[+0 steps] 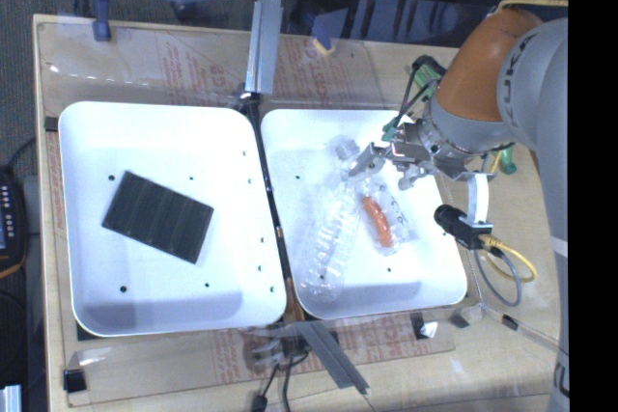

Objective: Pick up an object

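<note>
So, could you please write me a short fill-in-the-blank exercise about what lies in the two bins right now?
1. The dark ridged pad lies in the ____ bin.
2. The clear plastic bottle lies in the ____ bin.
3. The small object beside the bottle is ____ in colour.
4. The gripper hovers over the ____ bin.

Missing words: left; right; orange; right

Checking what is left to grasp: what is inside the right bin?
The right bin holds a clear plastic bottle, an orange object and clear wrapping around it. The gripper hangs over its upper part, hiding the floor there.
</note>
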You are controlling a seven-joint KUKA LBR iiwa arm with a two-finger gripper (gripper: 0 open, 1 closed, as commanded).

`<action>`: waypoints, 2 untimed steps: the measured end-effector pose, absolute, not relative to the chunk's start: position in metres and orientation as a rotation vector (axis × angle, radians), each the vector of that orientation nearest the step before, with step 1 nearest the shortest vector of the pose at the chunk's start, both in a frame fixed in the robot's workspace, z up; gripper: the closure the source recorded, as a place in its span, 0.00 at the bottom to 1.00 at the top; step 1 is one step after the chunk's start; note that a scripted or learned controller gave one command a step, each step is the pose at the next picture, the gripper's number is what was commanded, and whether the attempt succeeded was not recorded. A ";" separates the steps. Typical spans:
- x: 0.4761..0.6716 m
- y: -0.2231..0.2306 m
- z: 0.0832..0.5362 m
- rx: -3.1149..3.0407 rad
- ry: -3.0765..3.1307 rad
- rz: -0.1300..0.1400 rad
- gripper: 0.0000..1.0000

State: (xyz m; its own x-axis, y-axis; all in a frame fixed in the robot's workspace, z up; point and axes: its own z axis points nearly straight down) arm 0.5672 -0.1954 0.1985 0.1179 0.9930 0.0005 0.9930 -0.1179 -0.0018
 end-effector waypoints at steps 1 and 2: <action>0.569 -0.206 0.139 -2.424 -2.035 -0.018 0.00; 0.553 -0.202 0.154 -2.240 -2.205 0.000 0.00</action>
